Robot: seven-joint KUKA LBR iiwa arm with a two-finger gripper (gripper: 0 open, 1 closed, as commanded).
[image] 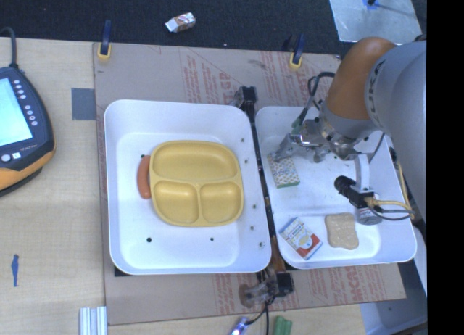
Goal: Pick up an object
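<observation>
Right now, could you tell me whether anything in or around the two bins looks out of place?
A crumpled wrapper lies on the dark floor beyond the bench. In the left bin, an orange sausage-shaped item is wedged against the yellow divided tray.

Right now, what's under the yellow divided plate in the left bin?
An orange hot-dog-like piece pokes out from under the yellow plate at its left edge. The rest of it, and anything else beneath, is covered.

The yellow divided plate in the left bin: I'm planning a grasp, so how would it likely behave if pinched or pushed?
The yellow divided plate looks like rigid moulded plastic, so probably stiff and light. It lies flat, so it should slide rather than roll or tip. Its low rounded rim may be slippery; a push could shove the sausage at its left edge.
</observation>
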